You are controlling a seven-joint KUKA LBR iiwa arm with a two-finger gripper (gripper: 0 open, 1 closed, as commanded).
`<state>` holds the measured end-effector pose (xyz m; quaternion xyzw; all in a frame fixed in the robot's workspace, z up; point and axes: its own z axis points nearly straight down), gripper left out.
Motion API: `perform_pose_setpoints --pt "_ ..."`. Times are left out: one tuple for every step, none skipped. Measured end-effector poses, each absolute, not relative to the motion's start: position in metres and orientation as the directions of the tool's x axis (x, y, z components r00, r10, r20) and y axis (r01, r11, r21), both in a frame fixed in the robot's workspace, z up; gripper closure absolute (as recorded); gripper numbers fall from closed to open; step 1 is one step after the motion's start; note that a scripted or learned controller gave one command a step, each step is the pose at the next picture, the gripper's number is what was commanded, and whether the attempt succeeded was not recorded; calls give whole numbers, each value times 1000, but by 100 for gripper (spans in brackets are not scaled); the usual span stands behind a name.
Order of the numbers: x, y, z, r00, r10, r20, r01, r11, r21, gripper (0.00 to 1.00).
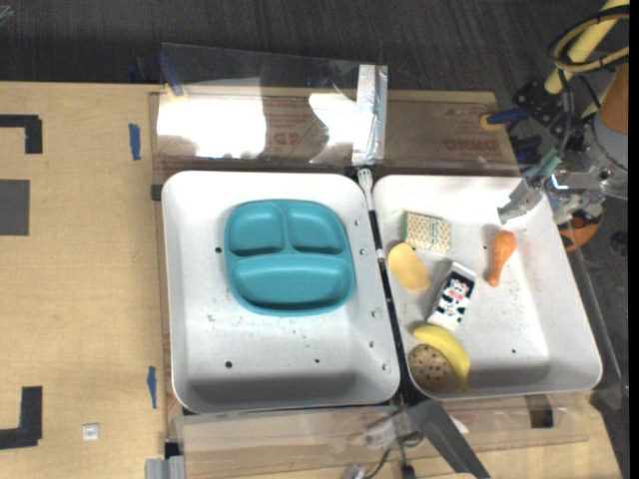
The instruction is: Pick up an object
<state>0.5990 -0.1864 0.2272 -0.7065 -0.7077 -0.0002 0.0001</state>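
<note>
The right bin holds several small objects. An orange carrot lies near its far right side, and a patterned square pad sits at the back. A yellow lemon is close to the left wall, with a black-and-white small box in the middle. At the front left corner, a banana rests against a brown round cookie. My gripper hangs at the bin's far right rim, just above and right of the carrot, touching none of the objects.
The left bin bears a teal divided plate. A clear plastic sheet stands behind the bins. The arm's body and cables crowd the upper right. A wooden bench stretches to the left.
</note>
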Motion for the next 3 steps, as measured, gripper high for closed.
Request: perform_pose_setpoints --pt "653 -178 188 -136 991 -1 991 136 1 0" --pt "612 -210 92 -144 990 11 990 144 1 0" --pt "645 -194 87 285 959 6 959 -285 3 0"
